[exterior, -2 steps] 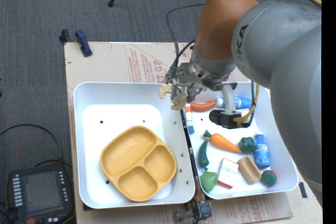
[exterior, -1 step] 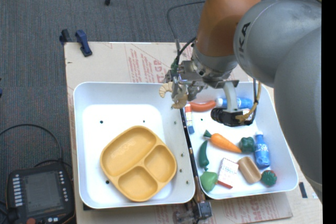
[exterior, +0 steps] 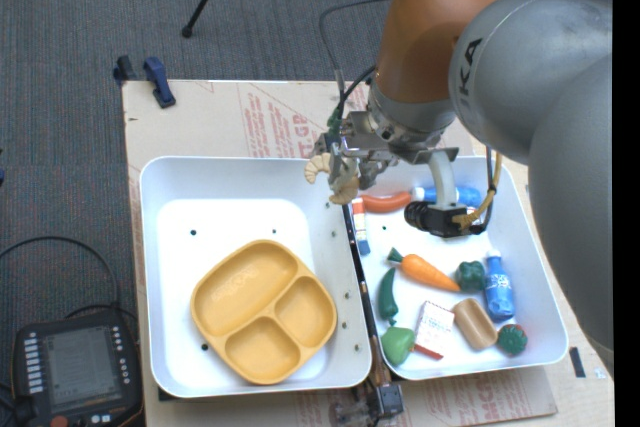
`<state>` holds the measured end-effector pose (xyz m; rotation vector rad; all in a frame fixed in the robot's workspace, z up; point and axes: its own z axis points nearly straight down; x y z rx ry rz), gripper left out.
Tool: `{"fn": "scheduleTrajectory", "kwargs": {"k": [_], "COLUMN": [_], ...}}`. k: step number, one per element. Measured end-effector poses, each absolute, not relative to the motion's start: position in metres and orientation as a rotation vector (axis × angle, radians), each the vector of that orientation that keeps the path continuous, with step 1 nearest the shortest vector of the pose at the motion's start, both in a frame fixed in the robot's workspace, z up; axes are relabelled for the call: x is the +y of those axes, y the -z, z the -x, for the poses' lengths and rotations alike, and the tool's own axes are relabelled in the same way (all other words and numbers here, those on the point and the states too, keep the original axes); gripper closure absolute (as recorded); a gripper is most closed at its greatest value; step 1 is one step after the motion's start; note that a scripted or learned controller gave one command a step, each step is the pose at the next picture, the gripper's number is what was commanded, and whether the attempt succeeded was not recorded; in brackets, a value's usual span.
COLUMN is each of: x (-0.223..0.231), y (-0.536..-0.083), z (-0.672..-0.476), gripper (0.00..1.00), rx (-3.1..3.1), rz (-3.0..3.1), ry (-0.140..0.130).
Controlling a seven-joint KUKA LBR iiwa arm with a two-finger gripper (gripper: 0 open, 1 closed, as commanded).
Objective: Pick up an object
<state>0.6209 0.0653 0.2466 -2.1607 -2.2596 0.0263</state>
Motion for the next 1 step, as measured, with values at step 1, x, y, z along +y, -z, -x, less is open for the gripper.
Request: {"fn": "scheduleTrajectory", "kwargs": {"k": [1], "x": [0.0656], "y": [-0.2552], "z": [-0.6213], "gripper": [1.0], "rx": [-2.265], "rz": [2.152], "ry": [-0.03]}}
